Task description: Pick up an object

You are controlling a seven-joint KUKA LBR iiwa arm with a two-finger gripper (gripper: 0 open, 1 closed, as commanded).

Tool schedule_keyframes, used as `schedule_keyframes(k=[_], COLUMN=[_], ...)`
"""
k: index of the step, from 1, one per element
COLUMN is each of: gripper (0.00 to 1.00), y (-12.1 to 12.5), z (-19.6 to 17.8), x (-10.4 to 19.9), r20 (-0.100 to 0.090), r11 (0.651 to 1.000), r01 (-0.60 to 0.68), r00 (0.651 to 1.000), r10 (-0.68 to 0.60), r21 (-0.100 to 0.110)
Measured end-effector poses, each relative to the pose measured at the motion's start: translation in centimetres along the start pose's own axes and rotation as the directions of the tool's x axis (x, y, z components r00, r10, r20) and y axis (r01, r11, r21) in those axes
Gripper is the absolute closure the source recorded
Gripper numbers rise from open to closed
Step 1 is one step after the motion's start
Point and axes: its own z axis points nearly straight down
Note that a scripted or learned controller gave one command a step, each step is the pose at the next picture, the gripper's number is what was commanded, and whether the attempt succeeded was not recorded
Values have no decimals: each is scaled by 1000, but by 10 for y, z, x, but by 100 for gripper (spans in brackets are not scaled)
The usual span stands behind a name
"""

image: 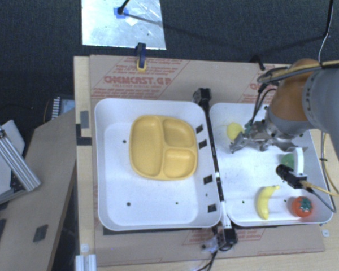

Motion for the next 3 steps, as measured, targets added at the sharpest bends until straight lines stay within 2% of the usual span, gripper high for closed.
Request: schedule_keyframes(k=[1, 3], gripper=[100, 100], y=[1, 15], z=[-12, -124], x=[0, 8], r20=[1, 1], r11=[1000, 1000], r01=[-1, 5], r00=[1000, 1000], r10=[1, -5], r21=[-4, -7])
